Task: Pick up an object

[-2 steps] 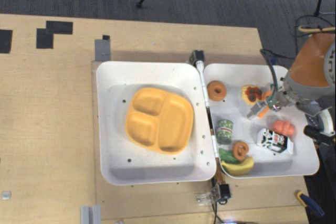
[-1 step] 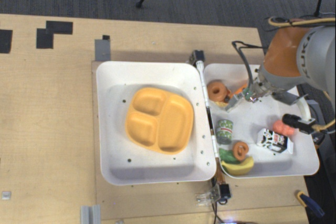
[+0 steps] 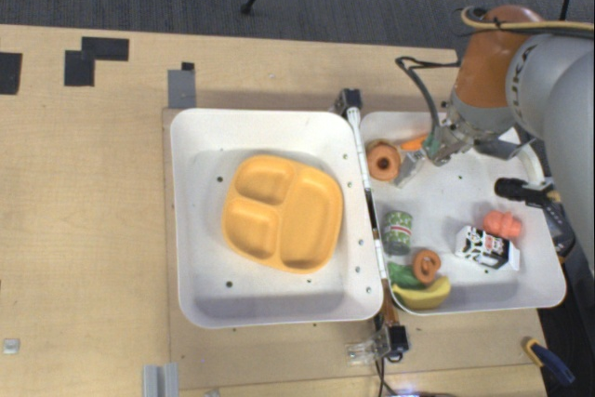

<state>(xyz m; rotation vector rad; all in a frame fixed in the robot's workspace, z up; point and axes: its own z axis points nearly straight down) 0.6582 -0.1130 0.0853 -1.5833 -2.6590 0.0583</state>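
Nothing has been lifted yet, so the pick looks barely begun. The gripper [image 3: 412, 165] sits low in the upper left of the right bin [image 3: 539, 293], beside a donut [image 3: 382, 161] and an orange piece [image 3: 412, 145]; whether its fingers are spread or closed, or touch anything, I cannot tell, since they blur against the white floor. Other candidates lie lower in that bin: a green can [image 3: 398, 231], a banana [image 3: 423, 295], a second donut [image 3: 427, 265], a carton [image 3: 485, 246]. The left bin [image 3: 200, 293] holds a yellow tray [image 3: 282, 211]. The arm [image 3: 548, 79] is cut off at the frame's right edge.
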